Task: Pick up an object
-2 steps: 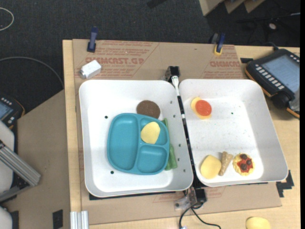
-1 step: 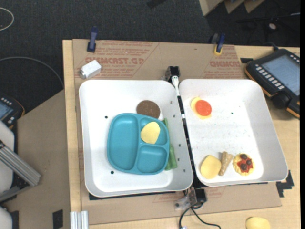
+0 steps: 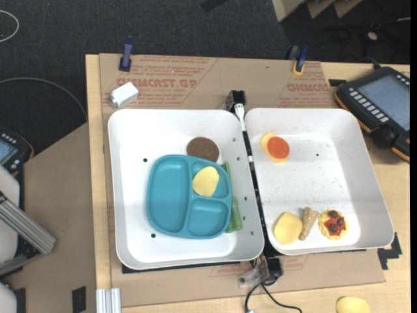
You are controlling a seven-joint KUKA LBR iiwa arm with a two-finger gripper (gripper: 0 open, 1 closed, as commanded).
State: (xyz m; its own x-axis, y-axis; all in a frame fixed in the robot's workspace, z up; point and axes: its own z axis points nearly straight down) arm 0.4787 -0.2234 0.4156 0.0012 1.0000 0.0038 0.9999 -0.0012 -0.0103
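Camera view: two shallow white plastic bins sit side by side on the cardboard-covered tabletop (image 3: 98, 175), and their inner rims meet along a dark seam.

In the left bin (image 3: 124, 175), a teal divided plastic plate (image 3: 171, 197) takes up the middle. A pale yellow rounded piece (image 3: 206, 182) lies in the plate's upper right compartment. A flat dark brown disc (image 3: 202, 149) touches the plate's far edge and is partly covered by it. A green strip (image 3: 233, 208) pokes out from under the plate's right edge. Most of it is hidden, so what it is cannot be told.

In the right bin (image 3: 352, 175), a round orange-red piece on a yellow base (image 3: 278, 147) lies near the far left corner. Three things lie in a row along the near edge: a soft yellow lump (image 3: 287, 227), a tan stick-shaped piece (image 3: 308, 222) touching it, and a small round tart with red topping (image 3: 333, 223) just beside the stick. Their fine detail is too small to read.

A small white block (image 3: 124, 94) rests near the tabletop's far left corner. At the tabletop's right edge a black handheld screen unit (image 3: 381, 103) is cut off by the frame. A yellow object (image 3: 352, 304) at the near right is also cut off.

Whether the pincer is released or clenched cannot be told. Every pickable thing lies resting in its bin.
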